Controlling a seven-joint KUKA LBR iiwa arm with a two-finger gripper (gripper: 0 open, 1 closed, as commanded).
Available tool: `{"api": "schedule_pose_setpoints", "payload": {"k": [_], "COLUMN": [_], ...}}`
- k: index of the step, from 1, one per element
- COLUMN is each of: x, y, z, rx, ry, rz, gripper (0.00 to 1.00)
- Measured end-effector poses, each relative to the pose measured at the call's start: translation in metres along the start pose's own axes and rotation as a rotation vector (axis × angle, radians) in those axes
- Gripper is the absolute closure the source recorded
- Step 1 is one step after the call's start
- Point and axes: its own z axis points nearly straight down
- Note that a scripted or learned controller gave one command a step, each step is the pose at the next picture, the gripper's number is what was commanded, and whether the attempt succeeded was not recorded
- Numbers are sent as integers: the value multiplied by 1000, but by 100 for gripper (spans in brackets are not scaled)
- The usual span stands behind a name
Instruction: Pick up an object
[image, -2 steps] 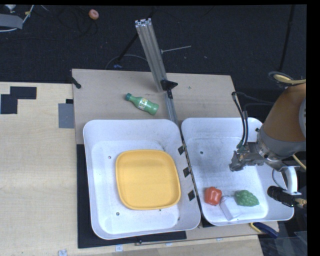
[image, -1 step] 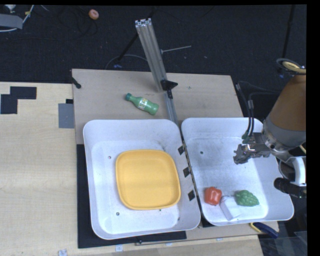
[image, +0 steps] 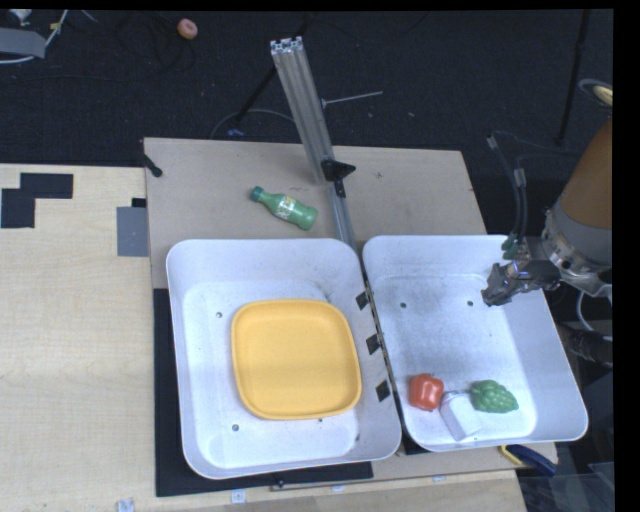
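Your end effector (image: 500, 288) sits over the right bin (image: 450, 300), near its far right rim; finger state cannot be determined. The red pepper (image: 426, 392), white block (image: 460, 416) and green object (image: 493, 397) cluster along this bin's near edge, with bare floor between.

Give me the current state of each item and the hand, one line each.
Yellow plate: flat in left bin.
Red pepper: in right bin, near front edge.
Green toy: right bin, right of the pepper.
White block: right bin, beside both.
Green bottle: on its side behind the bins.
Hand: over right bin, holding nothing.
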Motion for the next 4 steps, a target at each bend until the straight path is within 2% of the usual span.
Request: {"api": "schedule_pose_setpoints", "payload": {"k": [1, 4], "x": [-1, 148], "y": [0, 24], "z": [-24, -18], "rx": [2, 5], "ry": [0, 1], "rz": [0, -3], "gripper": [100, 100]}}
